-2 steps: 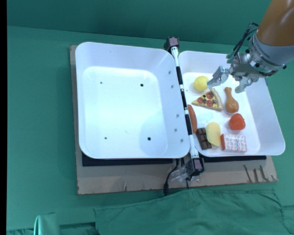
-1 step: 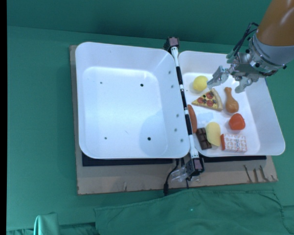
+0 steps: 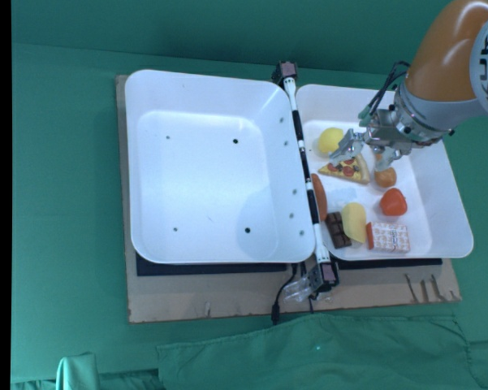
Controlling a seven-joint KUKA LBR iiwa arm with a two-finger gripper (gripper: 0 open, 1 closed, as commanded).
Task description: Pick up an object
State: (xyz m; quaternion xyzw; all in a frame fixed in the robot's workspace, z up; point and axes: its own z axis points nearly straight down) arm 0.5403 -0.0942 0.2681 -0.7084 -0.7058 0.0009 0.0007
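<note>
Left bin [image 3: 146, 96] and right bin [image 3: 446, 210]: smooth white plastic with a soft sheen. Tabletop [image 3: 65, 218]: covered in matt green cloth, creased along the near edge. Base board [image 3: 227, 309]: plain brown cardboard, dull, with ragged edges. Arm shell [image 3: 446, 47]: glossy orange, with a bright highlight. Pincer [image 3: 365, 140]: bare grey metal parts with black cables. Toy food, including pizza slice [image 3: 347, 169], lemon [image 3: 330, 140] and tomato [image 3: 393, 202]: smooth, plastic-looking, brightly coloured.
</note>
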